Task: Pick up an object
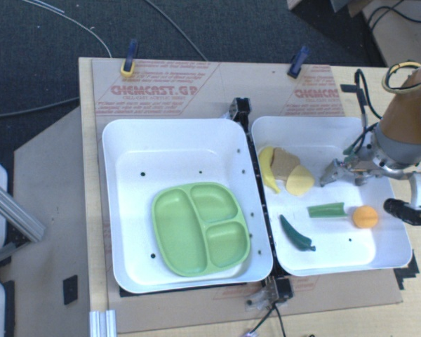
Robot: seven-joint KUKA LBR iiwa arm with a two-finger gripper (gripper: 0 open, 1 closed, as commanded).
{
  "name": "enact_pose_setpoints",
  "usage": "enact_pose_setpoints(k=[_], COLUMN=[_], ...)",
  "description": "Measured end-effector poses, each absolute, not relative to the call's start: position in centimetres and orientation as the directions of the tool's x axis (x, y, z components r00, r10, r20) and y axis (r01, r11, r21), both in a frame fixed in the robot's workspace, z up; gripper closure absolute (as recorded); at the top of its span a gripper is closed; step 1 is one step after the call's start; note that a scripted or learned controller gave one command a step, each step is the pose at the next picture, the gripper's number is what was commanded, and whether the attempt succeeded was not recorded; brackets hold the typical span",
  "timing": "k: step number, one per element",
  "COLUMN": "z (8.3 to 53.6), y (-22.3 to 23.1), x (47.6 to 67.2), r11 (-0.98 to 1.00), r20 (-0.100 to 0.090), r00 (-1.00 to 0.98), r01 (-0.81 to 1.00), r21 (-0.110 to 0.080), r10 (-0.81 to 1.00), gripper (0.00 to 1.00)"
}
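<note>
The right bin (386,255) holds several small objects. A yellow banana (266,168) lies at its left edge beside a brown piece (285,160) and a yellow lemon (300,182). A green block (326,210), an orange ball (365,217) and a dark green pepper (297,233) lie nearer the front. My gripper (335,173) hangs low over the right bin, just right of the lemon and above the green block. Nothing shows in its grasp.
The left bin (119,146) holds a green divided plate (200,227). A black clamp (240,108) sits between the bins at the back. The arm's orange band (405,118) and a black cable (361,97) rise over the right bin's far right corner.
</note>
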State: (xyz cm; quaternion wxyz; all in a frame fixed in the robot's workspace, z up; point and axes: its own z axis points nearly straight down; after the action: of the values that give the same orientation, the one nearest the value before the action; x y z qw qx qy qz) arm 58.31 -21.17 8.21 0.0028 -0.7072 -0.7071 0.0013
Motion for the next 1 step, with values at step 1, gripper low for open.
enact_pose_setpoints(k=[1], z=[9.55], y=[-21.21], x=[58.47], r11=[0.001], r20=[0.0], r00=[-0.001], r01=[1.0], r21=[0.0], r10=[1.0], gripper=[1.0])
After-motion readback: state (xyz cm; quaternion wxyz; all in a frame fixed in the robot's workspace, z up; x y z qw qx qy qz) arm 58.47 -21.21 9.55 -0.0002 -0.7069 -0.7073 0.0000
